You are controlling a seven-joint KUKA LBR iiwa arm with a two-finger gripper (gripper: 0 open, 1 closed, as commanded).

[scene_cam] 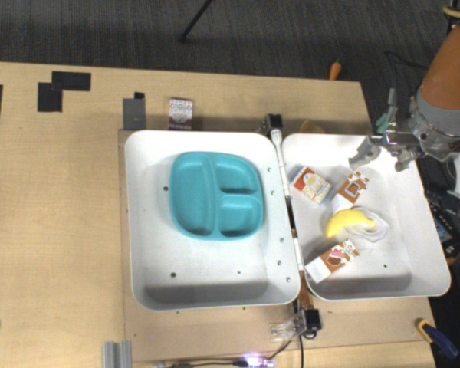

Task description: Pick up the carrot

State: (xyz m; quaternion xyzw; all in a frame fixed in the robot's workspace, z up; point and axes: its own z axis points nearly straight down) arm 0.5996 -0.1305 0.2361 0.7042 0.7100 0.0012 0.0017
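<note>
Three packets [313, 185] around banana [347, 222]

A pale wooden surface [54, 228] spans the view, with dark rectangular cut-outs [61, 89] near its far left edge. Beyond its far edge lies dark grey carpeted floor [100, 14], crossed by a thin black rod [207, 8].

Left bin [146, 282] white, bearing a teal sectioned tray [215, 194]; right bin [414, 228] white, holding a yellow banana [346, 222] and three white packets with red-brown and orange print [313, 185]. Bench [54, 228] pale tan wood with black markers [61, 89]; arm [448, 75] orange above grey
</note>
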